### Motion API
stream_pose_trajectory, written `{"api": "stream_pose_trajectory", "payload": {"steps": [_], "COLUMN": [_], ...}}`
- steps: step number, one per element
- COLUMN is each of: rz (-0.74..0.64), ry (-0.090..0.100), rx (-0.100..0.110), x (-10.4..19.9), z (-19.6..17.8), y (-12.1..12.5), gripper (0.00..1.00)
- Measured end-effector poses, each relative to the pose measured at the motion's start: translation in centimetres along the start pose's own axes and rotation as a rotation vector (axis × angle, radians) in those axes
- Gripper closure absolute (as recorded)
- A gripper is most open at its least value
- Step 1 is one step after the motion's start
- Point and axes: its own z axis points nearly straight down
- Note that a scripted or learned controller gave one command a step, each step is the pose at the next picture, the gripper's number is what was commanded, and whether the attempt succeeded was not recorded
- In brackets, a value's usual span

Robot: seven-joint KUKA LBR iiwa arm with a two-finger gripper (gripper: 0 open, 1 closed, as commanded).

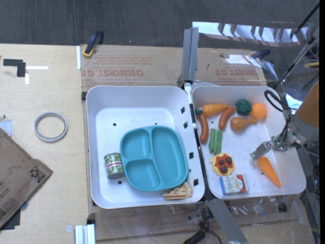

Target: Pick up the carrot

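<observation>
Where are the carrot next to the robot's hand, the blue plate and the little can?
carrot [269, 171], camera view, middle of its body.
blue plate [154, 179], camera view, bottom compartment.
can [114, 165], camera view, labelled side.

We can see the arm coming in from the right edge, its orange band showing right at the frame's border about mid-height. The gripper [264, 150] sits low and reaches leftward at a slant. We honestly can't make out much more than its metal tip from this angle.
</observation>
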Motion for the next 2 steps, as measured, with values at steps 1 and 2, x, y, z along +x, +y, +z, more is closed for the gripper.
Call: {"api": "stream_pose_trajectory", "payload": {"steps": [1,2], "rz": [0.002,0.122], "ry": [0.002,-0.004], "rx": [0.002,-0.001], "x": [0.0,8.5], "z": [-0.5,-9.3], "y": [0.1,3.4], "gripper": [1.00,1.00]}}
